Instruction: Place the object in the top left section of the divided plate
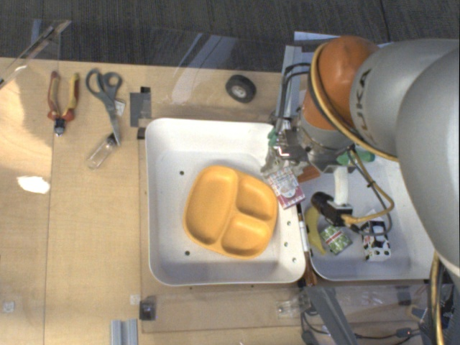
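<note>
Gripper point(286, 165) hangs over left bin's point(165, 264) right rim w/ a pink packet point(287, 188) below it. Can't tell jaws' state, probably carrying packet toward plate point(231, 210).

Light wood tabletop point(79, 250) seen from above at a slant; dark grey floor point(180, 6) visible beyond its far edge. Bright glare patch on the tabletop's left side, smaller white spot below it. Red-handled pliers point(60, 100) and grey-handled scissors point(108, 99) laid near the far left corner. Black tape roll point(241, 88) lying flat near the far edge. Small black bracket point(141, 105) set beside the scissors.
</note>
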You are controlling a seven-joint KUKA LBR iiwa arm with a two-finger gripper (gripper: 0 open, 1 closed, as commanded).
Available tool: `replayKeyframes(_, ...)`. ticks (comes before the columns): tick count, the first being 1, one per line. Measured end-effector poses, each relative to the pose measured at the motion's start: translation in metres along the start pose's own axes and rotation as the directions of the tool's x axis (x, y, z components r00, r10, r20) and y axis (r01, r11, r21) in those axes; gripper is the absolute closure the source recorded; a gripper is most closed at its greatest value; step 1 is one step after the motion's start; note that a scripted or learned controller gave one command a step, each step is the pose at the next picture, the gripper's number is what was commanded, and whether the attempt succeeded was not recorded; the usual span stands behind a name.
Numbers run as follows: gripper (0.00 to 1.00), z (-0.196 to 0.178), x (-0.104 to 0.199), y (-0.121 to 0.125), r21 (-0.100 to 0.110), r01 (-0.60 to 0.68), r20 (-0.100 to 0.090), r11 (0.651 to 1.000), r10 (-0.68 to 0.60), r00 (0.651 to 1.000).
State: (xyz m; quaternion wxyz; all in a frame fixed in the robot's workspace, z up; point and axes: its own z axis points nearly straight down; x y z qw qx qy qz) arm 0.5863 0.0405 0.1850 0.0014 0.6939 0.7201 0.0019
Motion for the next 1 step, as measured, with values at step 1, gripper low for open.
replayKeyframes(1,0.0,-0.0002,-0.0002,0.0,0.0,-0.001,0.0,1.0,0.001,1.0)
